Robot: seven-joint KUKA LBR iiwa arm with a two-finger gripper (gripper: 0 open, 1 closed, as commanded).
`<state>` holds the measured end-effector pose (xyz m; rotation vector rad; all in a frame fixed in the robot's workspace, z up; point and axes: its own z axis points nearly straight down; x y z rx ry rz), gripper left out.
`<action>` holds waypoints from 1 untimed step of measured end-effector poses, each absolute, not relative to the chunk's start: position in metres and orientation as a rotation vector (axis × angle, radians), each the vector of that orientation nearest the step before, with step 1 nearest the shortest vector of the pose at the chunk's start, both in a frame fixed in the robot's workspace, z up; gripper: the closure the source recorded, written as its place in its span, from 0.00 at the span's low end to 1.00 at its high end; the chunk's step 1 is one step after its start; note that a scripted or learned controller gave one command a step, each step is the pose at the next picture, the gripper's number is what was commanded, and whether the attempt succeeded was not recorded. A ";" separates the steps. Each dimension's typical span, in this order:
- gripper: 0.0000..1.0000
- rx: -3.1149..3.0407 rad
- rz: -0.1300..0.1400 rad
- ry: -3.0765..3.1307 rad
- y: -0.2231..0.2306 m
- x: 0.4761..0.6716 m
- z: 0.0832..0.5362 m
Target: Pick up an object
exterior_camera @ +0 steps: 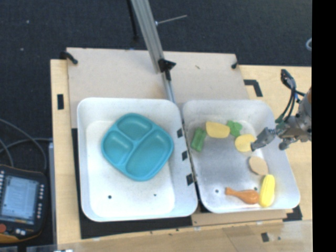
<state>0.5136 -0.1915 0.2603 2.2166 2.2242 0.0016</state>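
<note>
White bins sat side by side on a tan bench [147, 72], the left bin [89, 193] in the centre-left of the frame and the right bin [220, 109] in the centre-right. A teal plate [137, 146] with three compartments lay in the left bin, toward its upper middle. The right bin held the loose items: a green piece [198, 139] near its left wall, a yellow piece [217, 129] right of that, with a smaller green bit [234, 126] touching its right end, and a round yellow piece [243, 143] just below and right of them. Lower down lay a pale tan disc [258, 165], a yellow corn-like piece [267, 189] near the lower right corner, and an orange piece [242, 195] just left of it. The claw [274, 139] reached in from the right edge of the frame over the right bin's right rim, one dark finger [262, 138] stretched leftward with its tip just beside the round yellow piece; the other showed nearer the wrist, so the claw stood wide with nothing between its fingers. A grey metal pole [149, 28] ran slantwise from the top of the frame down to the gap between the bins. A pendant screen [21, 196] sat at the lower left.
</note>
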 end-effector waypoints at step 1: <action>0.00 2.217 0.003 2.223 -0.192 0.514 0.260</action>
